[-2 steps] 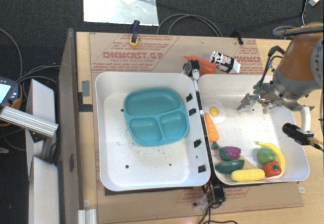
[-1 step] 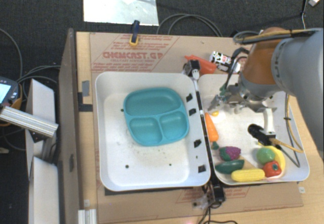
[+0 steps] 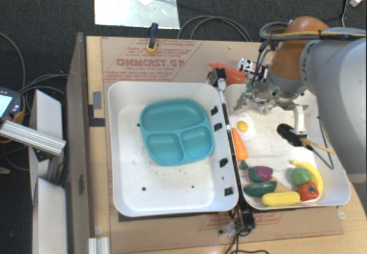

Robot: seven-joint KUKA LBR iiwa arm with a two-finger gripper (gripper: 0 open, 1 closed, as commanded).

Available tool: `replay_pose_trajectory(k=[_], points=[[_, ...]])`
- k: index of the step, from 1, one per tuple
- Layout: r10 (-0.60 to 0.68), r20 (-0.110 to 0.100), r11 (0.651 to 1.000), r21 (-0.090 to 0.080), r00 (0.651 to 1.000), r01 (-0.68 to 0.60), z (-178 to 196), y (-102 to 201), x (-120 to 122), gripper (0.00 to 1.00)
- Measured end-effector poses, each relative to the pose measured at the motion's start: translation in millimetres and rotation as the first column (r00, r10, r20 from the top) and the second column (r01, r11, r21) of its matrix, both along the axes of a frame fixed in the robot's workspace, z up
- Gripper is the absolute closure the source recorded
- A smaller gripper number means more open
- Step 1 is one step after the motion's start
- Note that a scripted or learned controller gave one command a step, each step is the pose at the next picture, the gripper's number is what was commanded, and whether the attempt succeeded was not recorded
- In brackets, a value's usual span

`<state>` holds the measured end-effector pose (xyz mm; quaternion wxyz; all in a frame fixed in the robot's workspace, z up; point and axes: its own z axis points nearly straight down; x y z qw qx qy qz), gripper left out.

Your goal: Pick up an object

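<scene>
Although the gripper [image 3: 256, 101] hung low over the far end of the right bin [image 3: 344, 190], open or closed couldn't be told from this slanted view.

Progress: pick judged not done yet. Every toy lay on the bin floor and none was lifted. Nearest candidate was the fried egg [image 3: 243, 127], just beside the gripper on the near side and close to the divider between the bins. A carrot [image 3: 239, 144] lay right along that divider, touching or almost touching it. The rest were bunched at the near end: purple eggplant [image 3: 261, 173], green cucumber [image 3: 260, 188] under it, corn [image 3: 280, 198] against the near rim, banana [image 3: 312, 172] curled around a green pepper [image 3: 300, 176], and a tomato [image 3: 308, 191].

Left to do, as judged: line up over a toy, close on it, lift.

Room: the egg sat flat with bare white floor on its right, so that side looked free for coming down. Its divider side was tight. The carrot hugged the wall, likely an awkward grab. The near-end pile was crowded, with toys touching, so there was a risk of bumping neighbours. The left bin [image 3: 123, 190] held a teal divided plate [image 3: 175, 132], well apart from the gripper.
</scene>
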<state>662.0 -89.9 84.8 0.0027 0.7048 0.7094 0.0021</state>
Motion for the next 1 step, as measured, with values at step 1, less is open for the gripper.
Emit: replay_pose_trajectory(k=[1], points=[[-0.007, 0.010, 1.000, -0.005, 1.000, 0.007, 163.5, -48.7, 8.5, 0.00]])
